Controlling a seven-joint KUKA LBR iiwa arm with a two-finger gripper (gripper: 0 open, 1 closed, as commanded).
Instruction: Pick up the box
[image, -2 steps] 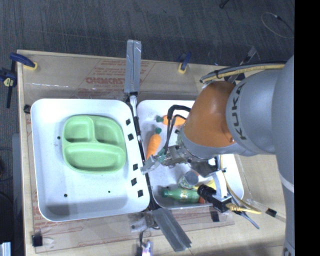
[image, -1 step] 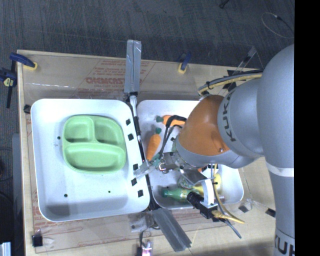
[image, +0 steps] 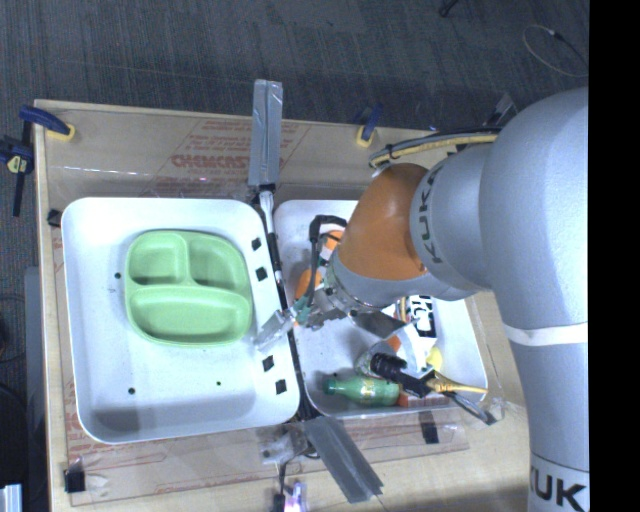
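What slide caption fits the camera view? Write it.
Arm's hand low in the right bin; green tray in the left bin.

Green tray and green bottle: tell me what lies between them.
In the camera view, the bins' adjoining white rims lie between the green tray and the green bottle.

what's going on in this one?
The KUKA arm reaches in from the right over the right bin, its end effector low near the divider between the bins. That bin holds clutter: a green bottle, a black-and-white box partly under the arm, and other small items. The left bin holds a green divided tray. Nothing visibly held; the box isn't picked up yet.
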